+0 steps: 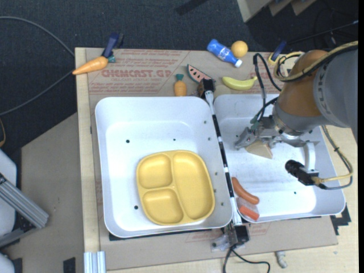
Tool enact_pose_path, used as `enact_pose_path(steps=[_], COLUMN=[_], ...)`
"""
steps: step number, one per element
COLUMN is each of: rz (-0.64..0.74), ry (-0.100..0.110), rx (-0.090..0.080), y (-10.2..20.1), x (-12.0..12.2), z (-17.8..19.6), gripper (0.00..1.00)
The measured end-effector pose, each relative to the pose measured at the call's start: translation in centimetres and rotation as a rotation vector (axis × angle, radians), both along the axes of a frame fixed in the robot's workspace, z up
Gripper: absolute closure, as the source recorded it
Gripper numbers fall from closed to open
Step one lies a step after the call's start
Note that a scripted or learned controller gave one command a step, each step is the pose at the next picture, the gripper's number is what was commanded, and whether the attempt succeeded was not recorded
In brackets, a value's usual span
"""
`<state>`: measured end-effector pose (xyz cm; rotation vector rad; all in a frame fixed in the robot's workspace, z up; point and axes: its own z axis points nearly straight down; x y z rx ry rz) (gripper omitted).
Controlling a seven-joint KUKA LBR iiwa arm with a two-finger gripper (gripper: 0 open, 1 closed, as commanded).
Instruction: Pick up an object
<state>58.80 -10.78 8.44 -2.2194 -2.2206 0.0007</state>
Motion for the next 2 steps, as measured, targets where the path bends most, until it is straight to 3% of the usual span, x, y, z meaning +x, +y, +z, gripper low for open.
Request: enact_pose_path(steps=[1,2], rz=[-0.001,0.001], ry=[-0.004,-0.004], rx=[0.000,0.000], y=[0.0,6.2], x=[0.1,0.9], z=[1.1,10.1], gripper=[1.00,1.00])
